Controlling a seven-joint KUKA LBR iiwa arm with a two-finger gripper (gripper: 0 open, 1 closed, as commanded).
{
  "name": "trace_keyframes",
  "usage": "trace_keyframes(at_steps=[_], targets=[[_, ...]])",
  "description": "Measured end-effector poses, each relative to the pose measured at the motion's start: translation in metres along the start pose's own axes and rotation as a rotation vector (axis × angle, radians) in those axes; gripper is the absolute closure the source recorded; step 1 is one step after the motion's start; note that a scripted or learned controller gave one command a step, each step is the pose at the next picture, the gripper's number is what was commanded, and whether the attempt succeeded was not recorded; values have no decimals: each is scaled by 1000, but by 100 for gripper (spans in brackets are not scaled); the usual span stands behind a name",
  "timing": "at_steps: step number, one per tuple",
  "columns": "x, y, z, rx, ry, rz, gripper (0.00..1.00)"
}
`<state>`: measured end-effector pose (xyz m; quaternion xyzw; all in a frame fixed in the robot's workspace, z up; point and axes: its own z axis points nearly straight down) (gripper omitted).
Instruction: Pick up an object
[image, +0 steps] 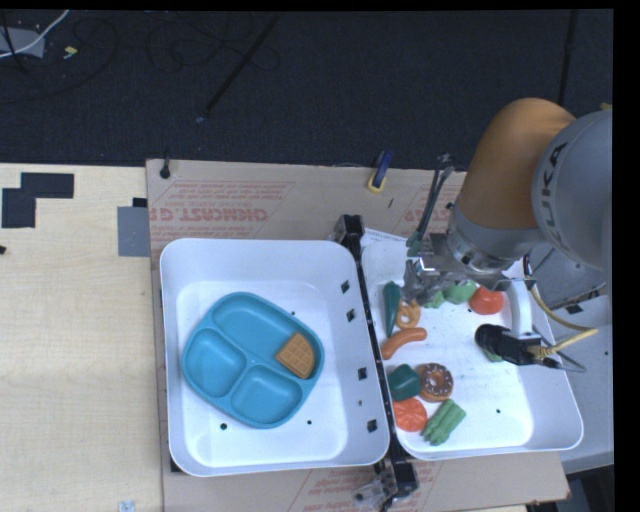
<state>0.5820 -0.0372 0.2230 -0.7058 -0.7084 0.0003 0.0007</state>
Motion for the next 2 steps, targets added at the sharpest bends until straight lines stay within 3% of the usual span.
trace_keyframes(at_steps=[1,2], targets=[[4,-12,-14,1,1,1,100],[11,-13,-2,3,0,2,100]])
